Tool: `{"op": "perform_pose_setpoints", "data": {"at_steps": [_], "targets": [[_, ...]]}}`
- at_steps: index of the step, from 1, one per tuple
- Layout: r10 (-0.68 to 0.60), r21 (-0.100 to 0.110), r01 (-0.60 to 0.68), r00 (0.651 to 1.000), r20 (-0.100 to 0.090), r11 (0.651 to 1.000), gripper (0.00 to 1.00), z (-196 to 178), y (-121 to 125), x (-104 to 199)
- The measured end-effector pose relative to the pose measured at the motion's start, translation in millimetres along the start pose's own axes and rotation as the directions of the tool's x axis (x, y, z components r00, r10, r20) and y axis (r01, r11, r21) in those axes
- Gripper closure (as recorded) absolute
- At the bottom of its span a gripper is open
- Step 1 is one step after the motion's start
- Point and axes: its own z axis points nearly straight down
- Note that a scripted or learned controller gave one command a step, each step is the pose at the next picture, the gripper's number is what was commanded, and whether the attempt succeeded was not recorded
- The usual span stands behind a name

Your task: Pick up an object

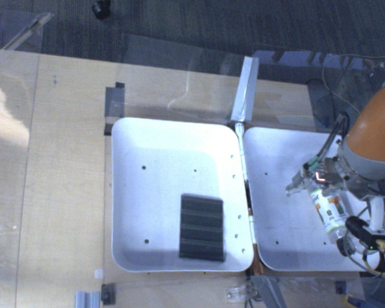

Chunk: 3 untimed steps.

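- Arm position: you see the grey arm with its orange band reaching in over the right bin [274,207], with the end effector [316,177] low above that bin's right half.
- End effector state: you cannot tell from this view how it is set; cabling and the wrist body clutter that area.
- Candidate object: a small white bottle with a printed label [327,212] lies just below the end effector, slanted, near the right bin's right side. You cannot confirm whether it is touched or merely beside the tool.
- Second object: a black ribbed rectangular block [202,227] lies flat in the left bin [147,147], near its front edge, well apart from the arm.
- Judgement: the low placement suggests the bottle is the target; no lift is evident.
- Desk [54,174]: bare wood surrounds both bins.
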Motion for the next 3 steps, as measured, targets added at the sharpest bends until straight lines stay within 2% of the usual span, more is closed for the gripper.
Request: {"op": "perform_pose_setpoints", "data": {"at_steps": [1,2,3], "targets": [[-0.083,-0.003,0.083,0.997,0.001,0.997,0.00,-12.4,82.4,-39.7],[-0.051,-0.006,0.051,0.999,0.002,0.999,0.00,99.6,96.9,-82.8],[-0.055,-0.012,0.056,0.998,0.002,0.998,1.00,87.7,99.4,-80.5]]}}
